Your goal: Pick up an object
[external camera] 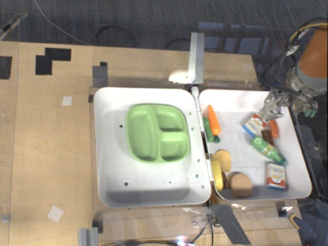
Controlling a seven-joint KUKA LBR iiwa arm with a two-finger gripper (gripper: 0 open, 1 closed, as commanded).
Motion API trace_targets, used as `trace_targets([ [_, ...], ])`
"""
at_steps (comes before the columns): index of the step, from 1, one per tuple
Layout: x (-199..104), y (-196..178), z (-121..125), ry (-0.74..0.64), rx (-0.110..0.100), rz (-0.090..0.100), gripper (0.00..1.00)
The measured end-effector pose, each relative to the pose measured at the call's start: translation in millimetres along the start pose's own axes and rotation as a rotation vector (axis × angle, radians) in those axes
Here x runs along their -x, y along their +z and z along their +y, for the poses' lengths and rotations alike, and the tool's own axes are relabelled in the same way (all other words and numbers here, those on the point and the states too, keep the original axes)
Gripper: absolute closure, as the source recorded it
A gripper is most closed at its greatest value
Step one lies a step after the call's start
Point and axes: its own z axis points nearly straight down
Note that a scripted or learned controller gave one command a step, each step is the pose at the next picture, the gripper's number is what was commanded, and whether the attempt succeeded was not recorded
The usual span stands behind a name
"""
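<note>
Camera view shows a small blue-and-white carton (253,125) lying in the right white bin (241,99), beside a green bottle (267,149). Just above the carton hangs the metal gripper (271,108); an orange carrot (213,120) lies to the carton's left.

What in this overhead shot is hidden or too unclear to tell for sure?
- Gripper: whether it grips anything is unclear; its metal parts blur together in the camera view.
- Small box under the gripper: its print is too small to read, and the gripper overlaps its upper edge.
- Arm: cut off by the frame's right edge.
- Green item beside the carrot: partly hidden by the carrot and the bin wall.
</note>
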Motion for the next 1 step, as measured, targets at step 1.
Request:
trace_targets([
  [1,18.2,22.8,1.3,-0.442,0.002,0.000,1.00],
])
